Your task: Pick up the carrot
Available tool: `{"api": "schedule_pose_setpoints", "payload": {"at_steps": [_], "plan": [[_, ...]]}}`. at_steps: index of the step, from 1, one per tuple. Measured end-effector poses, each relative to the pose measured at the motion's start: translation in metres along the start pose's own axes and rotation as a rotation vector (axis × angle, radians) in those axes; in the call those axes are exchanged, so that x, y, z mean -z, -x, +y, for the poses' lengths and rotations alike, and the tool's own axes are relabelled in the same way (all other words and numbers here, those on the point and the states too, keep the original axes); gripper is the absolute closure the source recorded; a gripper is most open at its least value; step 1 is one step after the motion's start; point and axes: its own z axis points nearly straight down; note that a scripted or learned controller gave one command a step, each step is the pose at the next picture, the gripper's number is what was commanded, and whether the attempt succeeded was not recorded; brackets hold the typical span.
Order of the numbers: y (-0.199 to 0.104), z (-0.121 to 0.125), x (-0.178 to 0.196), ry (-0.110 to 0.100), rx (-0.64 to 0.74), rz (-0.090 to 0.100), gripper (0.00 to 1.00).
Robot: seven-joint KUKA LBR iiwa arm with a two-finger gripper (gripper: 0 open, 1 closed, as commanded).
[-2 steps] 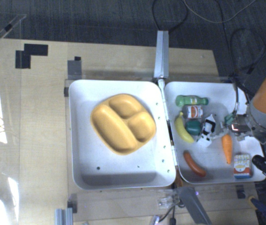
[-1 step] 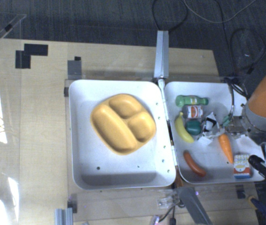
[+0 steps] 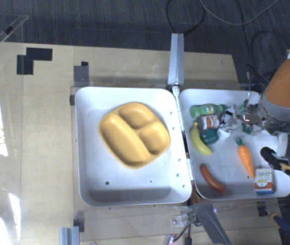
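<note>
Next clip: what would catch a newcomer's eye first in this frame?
The big yellow three-compartment plate dominates the left bin. The right bin holds a cluster of toy food: an orange carrot, a banana and a sausage. The arm's orange band looms at the right edge.

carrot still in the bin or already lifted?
In the bin. The carrot lies flat on the right bin's floor, beside the small carton, with the gripper apart from it.
</note>
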Motion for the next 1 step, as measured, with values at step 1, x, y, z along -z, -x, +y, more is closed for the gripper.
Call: {"api": "schedule_pose_setpoints", "payload": {"at_steps": [1], "plan": [[0.0269, -0.0815, -0.0175, -0.036, -0.129, -0.001, 0.00]]}}
